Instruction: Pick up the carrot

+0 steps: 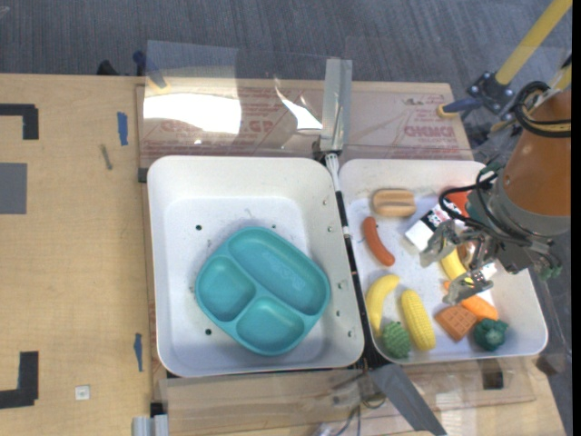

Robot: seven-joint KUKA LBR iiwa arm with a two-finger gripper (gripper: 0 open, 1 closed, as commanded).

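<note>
**Gripper low over the right bin, carrot not yet lifted**

Camera view: on the desk [64,271] two white bins stand side by side. The left bin [172,198] holds a teal divided plate [261,287]. The right bin [531,330] holds the toy food: a bun [393,203] at the far side, a red sausage [379,242] just near of it, a banana [381,298], a corn cob [417,319] and a green leafy piece [395,338] at the near edge.

The carrot [481,307], orange, lies in the near right part of the right bin, just beside an orange waffle-like square [455,322] and a dark green vegetable [490,334]. It rests on the bin floor.

The arm reaches in from the right, and the gripper [467,275] hangs low, just above and a little far of the carrot, near a yellow piece [451,264]. Whether its fingers are spread or pressed together I cannot tell; metal parts and objects overlap there.

In my judgement the approach is nearly done, but the grasp and the lift are left.
</note>
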